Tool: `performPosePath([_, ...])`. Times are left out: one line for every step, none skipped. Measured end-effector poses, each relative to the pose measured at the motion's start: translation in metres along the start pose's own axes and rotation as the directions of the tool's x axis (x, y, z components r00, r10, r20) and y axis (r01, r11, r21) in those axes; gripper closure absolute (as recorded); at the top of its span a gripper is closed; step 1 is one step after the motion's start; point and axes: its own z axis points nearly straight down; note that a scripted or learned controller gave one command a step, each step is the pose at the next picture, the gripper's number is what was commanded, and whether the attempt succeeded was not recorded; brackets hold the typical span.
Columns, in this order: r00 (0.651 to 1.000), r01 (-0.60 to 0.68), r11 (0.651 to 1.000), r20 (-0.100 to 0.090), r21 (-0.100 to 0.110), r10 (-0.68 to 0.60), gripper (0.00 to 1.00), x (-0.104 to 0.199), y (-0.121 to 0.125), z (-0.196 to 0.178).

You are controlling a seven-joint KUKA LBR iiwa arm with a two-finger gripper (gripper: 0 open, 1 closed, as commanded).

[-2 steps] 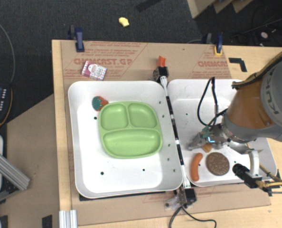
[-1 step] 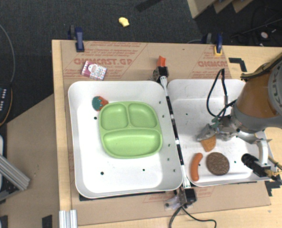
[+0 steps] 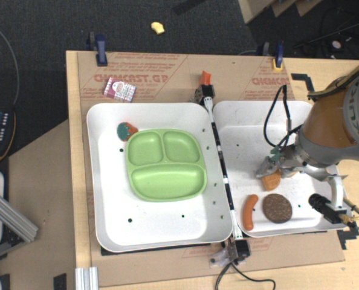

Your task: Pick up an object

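Right bin [image 3: 246, 116], centre right of frame: tool [image 3: 275, 169] lowered onto an orange nugget [image 3: 272, 180]; finger state cannot be told. Nugget rests on the bin floor; lifting remains undone.

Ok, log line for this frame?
arm: over right bin | gripper: at orange piece | grasp: unclear | hot dog, patty: untouched

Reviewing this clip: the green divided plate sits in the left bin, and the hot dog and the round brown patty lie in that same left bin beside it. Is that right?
Not quite. In the camera view the green divided plate does sit in the left bin, but the hot dog and the round brown patty lie in the right bin, near its front edge, below the pincer.
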Motion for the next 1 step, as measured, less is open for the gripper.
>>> performPosePath([1.000,0.009,1.000,-0.003,-0.009,-0.009,1.00,0.0705,0.0262,-0.0961])
